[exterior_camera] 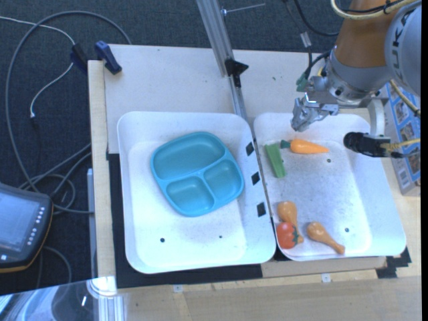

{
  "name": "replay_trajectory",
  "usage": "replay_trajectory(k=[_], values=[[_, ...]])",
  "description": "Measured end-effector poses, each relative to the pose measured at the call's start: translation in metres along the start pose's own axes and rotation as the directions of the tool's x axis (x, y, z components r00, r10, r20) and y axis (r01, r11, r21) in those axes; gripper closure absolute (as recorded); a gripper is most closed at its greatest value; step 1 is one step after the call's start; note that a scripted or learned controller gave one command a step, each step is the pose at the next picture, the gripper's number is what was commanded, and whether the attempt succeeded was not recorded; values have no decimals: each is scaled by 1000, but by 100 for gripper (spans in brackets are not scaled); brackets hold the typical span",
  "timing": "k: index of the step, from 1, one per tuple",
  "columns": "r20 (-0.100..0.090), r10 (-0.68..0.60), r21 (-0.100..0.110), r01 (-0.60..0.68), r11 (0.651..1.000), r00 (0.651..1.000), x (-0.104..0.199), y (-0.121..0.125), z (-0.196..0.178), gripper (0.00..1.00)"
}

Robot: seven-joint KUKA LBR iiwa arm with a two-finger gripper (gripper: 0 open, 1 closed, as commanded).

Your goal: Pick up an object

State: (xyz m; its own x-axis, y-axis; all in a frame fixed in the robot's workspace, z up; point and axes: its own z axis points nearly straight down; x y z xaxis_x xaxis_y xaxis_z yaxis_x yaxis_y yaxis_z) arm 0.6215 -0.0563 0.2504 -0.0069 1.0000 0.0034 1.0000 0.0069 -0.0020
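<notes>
Camera view: the table bears two white bins side by side. The left bin holds a blue divided plate. The right bin holds five toy foods: an orange carrot near the far rim, a green strip just to the carrot's left, and, in the near left corner, a small orange piece, a red tomato-like piece touching it, and a tan drumstick just to their right. The arm comes in from the right, and its pincer hangs over the far rim of the right bin. Cannot tell from this slant whether the pincer is wide or narrow; nothing is visible between its tips, so logged as holding nothing. Key relation: the carrot is the nearest object. It lies just on the near side of the pincer, close under it but apart from it, and not touching. Its long axis runs left to right across the bin, green end to the left. Judgement: a short move toward the near side plus a descent would put the pincer over the carrot's middle, and closing across the short width, square to that left-right axis, looks the likeliest grasp. The green strip sits close by at the carrot's left end and could get nudged. The other three pieces lie well apart.
</notes>
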Motion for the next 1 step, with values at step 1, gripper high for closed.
replay_trajectory(k=[1], values=[[0, 0, 3, 0, 1000, 1000, 53, -14, 16, 100]])
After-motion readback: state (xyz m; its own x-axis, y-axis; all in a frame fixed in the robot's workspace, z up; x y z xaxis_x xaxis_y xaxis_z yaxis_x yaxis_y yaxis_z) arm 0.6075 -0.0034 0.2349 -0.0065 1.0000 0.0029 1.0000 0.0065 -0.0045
